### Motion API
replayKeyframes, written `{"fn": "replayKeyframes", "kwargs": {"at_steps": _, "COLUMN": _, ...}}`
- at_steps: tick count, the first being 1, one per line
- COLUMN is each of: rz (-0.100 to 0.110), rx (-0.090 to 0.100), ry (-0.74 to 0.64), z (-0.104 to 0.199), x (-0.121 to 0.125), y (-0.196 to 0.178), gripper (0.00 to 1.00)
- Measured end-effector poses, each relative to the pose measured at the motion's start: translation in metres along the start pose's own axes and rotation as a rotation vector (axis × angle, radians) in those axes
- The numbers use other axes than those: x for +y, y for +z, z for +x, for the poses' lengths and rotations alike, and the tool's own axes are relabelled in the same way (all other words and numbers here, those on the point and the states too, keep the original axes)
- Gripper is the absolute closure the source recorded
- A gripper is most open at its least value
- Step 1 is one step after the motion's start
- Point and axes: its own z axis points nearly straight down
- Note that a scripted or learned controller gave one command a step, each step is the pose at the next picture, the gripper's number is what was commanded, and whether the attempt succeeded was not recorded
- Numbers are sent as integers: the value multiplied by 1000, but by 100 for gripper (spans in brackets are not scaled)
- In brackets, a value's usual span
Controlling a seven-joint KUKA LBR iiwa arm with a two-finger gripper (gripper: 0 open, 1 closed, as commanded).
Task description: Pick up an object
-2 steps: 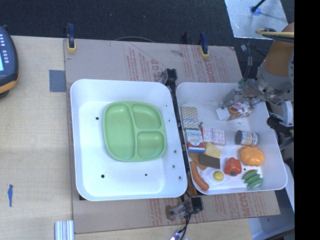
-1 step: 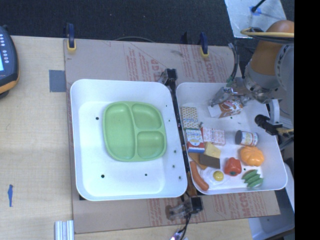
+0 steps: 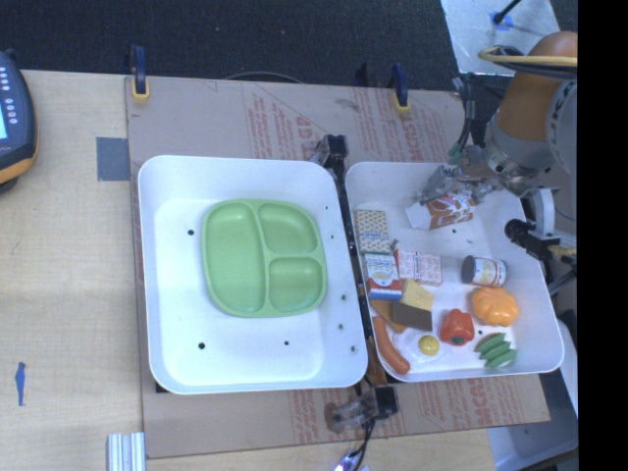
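Note:
The right bin (image 3: 535,361) holds several toy foods: a red-and-white packet (image 3: 452,210) near its back, a small can (image 3: 485,271), an orange fruit (image 3: 494,306), a red pepper (image 3: 455,327), a green pod (image 3: 496,350), a yellow ball (image 3: 428,343), a sausage (image 3: 390,345) and small cartons (image 3: 372,230). The gripper (image 3: 448,181) hangs low over the back of this bin, just above and touching or nearly touching the packet. The grey arm with its orange band (image 3: 535,86) comes in from the upper right.
In the left bin (image 3: 167,351) lies a green divided plate (image 3: 264,257). Both bins rest on a cardboard sheet (image 3: 245,116) held by clamps. A yellow-edged device (image 3: 14,116) sits at the bench's far left.

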Motion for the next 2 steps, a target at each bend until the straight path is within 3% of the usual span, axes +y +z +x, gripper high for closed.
{"fn": "replayKeyframes", "kwargs": {"at_steps": 1, "rz": 12, "rx": 11, "ry": -5, "z": 95, "x": -19, "y": -84, "gripper": 100}}
{"fn": "replayKeyframes", "kwargs": {"at_steps": 2, "rz": 21, "rx": 9, "ry": 4, "z": 89, "x": -21, "y": -78, "gripper": 0}}
